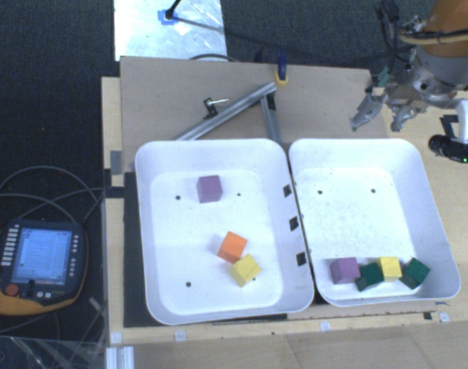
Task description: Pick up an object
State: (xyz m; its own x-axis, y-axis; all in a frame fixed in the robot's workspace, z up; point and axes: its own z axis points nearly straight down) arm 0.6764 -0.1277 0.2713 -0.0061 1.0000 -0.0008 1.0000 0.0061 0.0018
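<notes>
Tabletop [218, 98] of brown board carries two white bins; dark carpet [49, 68] surrounds it; teach pendant [38, 264] lies left; end effector [383, 112], fingers apart, hovers above right bin [426, 183].

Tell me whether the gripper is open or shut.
Open. The gripper hangs above the bench beyond the right bin, its two fingers spread apart with nothing between them.

A brown bench [318, 91] bears the left bin [153, 283] and right bin [429, 198], edges touching.
</notes>
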